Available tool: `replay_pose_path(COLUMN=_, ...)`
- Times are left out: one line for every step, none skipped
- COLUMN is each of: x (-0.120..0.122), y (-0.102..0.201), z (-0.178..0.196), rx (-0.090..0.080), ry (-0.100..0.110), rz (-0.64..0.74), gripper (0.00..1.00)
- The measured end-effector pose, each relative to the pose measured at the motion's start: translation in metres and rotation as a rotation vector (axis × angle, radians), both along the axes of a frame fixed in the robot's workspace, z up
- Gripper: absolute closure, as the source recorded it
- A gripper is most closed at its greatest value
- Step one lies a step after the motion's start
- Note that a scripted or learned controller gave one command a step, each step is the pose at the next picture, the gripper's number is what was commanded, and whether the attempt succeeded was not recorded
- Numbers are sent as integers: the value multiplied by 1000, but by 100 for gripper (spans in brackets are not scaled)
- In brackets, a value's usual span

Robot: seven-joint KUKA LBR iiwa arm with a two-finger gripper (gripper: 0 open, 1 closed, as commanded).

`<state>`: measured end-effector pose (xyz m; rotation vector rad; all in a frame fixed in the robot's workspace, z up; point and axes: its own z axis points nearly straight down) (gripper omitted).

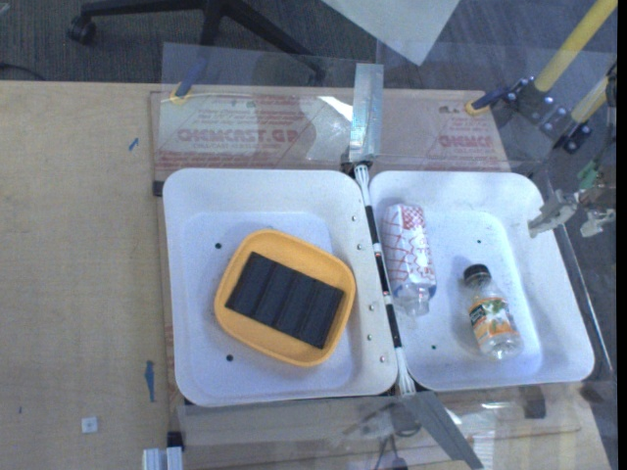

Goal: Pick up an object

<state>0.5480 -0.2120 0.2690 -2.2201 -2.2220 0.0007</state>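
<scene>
A yellow tray [284,306] with a black ribbed pad [285,300] on it lies tilted in the middle of the left bin [196,213]. In the right bin [509,199], a clear plastic bottle with a red and white label [408,253] lies along the left wall. A small clear bottle with a black cap and an orange and green label [488,316] lies to its right, near the bin's middle.
A metal divider strip [377,272] runs between the two bins. A clear sheet with red lettering [255,135] lies behind them. Yellow bars and clamps [563,67] stand at the back right, and small metal fittings [563,211] sit at the right bin's far edge.
</scene>
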Motion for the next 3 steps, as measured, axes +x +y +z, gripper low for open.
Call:
replay_pose_path(x=-20, y=1, z=-62, rx=0, ry=-1, rz=50, gripper=0)
replay_pose_path(x=-41, y=30, z=-181, rx=-2, ry=-8, rz=-19, gripper=0)
replay_pose_path(x=-41, y=27, z=-170, rx=-4, ry=-13, rz=-23, gripper=100)
